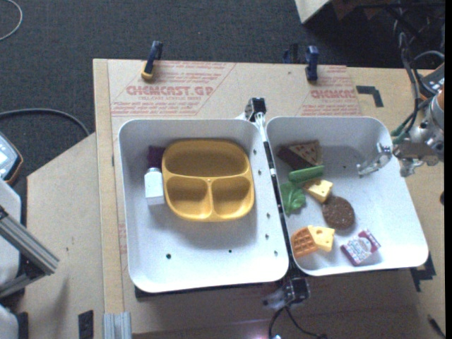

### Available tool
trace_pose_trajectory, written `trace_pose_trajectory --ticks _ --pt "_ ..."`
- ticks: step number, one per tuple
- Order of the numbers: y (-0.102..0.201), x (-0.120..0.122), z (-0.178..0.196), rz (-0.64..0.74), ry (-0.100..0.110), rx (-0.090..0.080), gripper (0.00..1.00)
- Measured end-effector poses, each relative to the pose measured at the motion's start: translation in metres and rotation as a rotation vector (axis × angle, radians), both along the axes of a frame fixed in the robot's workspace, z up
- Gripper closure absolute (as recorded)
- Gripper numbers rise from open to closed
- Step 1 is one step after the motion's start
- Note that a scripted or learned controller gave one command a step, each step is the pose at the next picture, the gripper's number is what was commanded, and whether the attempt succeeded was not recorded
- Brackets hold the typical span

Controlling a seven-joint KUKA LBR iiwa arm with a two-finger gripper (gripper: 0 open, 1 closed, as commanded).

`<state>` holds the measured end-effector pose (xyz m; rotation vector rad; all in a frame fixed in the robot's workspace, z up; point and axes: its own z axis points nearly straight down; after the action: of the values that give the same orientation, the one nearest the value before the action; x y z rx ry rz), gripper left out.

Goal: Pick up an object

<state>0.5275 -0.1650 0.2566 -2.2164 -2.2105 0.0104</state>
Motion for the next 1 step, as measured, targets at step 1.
trace_pose_trajectory --ticks 1 --pt "0.0001 0.0022 0.0056 0.002 -0.011 -0.002 0.00"
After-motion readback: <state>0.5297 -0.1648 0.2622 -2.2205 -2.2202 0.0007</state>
